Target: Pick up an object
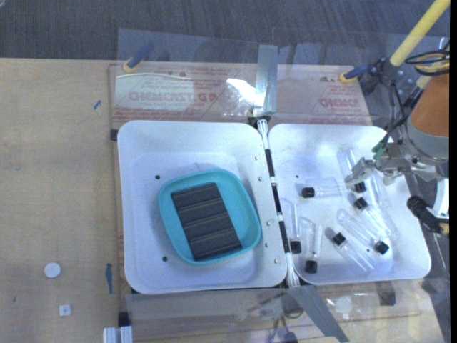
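Note:
The right white bin [407, 266] holds several clear plastic tubes with black caps, scattered loosely. One tube lies near the bin's middle [319, 189], another near the front right [371, 240], and a third by the front left [310, 249]. My gripper [373, 168] hangs over the right bin's back right part, just above a tube with a black cap [359, 186]. I see nothing held in it. In the left white bin [136, 156] a teal dish [170, 204] carries a dark grey ridged block [207, 221].
A raised divider [272, 184] runs between the two bins. Clear plastic sheeting and a metal bracket [265, 81] stand behind them. A yellow pole [421, 23] and cables cross the upper right corner. Bare wooden bench [57, 156] lies to the left.

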Tool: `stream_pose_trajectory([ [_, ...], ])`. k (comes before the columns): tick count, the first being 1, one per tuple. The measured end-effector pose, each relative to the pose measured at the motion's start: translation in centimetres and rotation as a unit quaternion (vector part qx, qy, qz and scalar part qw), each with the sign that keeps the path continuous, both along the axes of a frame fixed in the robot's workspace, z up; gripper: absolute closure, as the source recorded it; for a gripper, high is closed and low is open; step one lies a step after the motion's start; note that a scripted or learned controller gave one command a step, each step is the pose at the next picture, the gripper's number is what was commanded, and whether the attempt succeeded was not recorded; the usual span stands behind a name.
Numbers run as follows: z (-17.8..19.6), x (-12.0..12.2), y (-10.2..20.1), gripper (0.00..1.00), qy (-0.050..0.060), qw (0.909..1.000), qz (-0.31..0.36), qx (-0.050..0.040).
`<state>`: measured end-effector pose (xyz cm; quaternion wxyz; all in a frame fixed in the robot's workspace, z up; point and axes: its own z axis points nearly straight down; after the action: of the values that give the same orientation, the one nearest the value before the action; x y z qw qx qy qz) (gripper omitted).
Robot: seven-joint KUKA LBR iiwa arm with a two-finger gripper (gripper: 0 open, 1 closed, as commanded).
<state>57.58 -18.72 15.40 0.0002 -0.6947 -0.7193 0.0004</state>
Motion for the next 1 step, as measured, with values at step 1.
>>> stream_pose_trajectory([
  [1,-6.43,0.94,-2.47,0.00,-0.006,0.9999,0.006,0.0065],
])
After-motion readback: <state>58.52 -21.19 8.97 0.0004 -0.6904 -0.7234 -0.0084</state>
